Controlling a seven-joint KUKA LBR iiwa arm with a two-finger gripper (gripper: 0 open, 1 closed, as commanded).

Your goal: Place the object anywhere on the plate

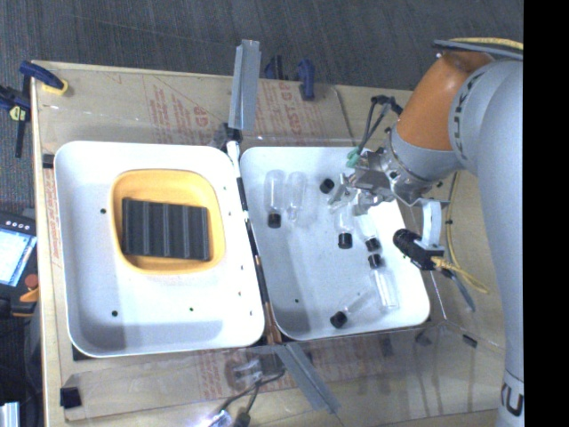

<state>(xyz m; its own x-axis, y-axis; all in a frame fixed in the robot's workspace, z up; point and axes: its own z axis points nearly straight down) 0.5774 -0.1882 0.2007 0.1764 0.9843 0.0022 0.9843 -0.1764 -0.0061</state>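
Partly blurred, gripper (pixel 359 196) hovers over clear vials (pixel 284 192).

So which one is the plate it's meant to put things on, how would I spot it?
Look at the two white bins side by side and take the left bin, the one away from the arm. The plate lies in its middle: a yellow-orange dish with rounded corners and a dark ribbed centre. The right bin holds small clear vials with black caps instead.
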